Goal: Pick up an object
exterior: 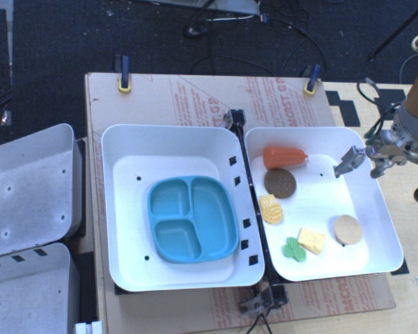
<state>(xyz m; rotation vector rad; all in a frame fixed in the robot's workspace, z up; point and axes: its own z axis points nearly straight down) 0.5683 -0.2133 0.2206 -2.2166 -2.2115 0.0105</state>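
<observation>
The end effector [360,161] hangs over the upper right rim of the right-hand shallow white plastic bin [383,207], its two fingers apart with nothing between them; the likeliest target, an orange carrot-shaped toy [284,156], lies in that bin's upper left part, well left of the end effector; just below the carrot sits a dark brown round patty [281,183], and below that a pale yellow ridged piece [270,209]. The carrot looks like light, stiff, smooth plastic, so it may slip; a grip across its narrow width seems soundest. Open floor lies to the carrot's right, giving room to descend; the bin's divider wall [249,186] stands close on the carrot's left.
</observation>
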